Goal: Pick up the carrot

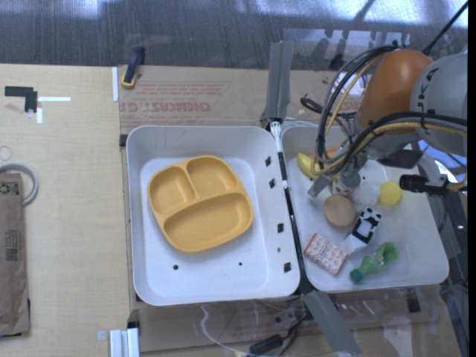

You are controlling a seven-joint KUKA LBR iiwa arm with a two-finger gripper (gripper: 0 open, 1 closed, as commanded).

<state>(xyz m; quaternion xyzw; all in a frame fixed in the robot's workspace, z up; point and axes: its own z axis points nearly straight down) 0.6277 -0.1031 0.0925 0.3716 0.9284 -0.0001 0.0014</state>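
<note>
The grey arm (416, 88) reached in from the right, its orange band bulging over the far part of the right bin (424, 274). To the left lay the left bin (149, 274), which held a yellow divided plate (199, 203).

The gripper (343, 180) hung low over the far left part of the right bin, wrapped in cables. Whether it was released or clenched could not be told, and nothing could be seen held in it.

Loose in the right bin lay a green bottle (374, 262) near the front, a pink packet (325, 252), a black-and-white toy (365, 225), a tan round piece (340, 210) just below the gripper, a yellow ball (390, 193) and a yellow curved piece (306, 163) by the left wall.

The carrot (332, 154) was probably the small orange patch at the far end of the right bin, just right of the yellow curved piece and mostly hidden behind the cables. So little showed that its long axis and the way its tip pointed could not be told.

As a toy carrot it would likely be light, stiff and smooth, so somewhat slippery. The best hold would be across its thick middle, square to its length, not on the tapering tip.
</note>
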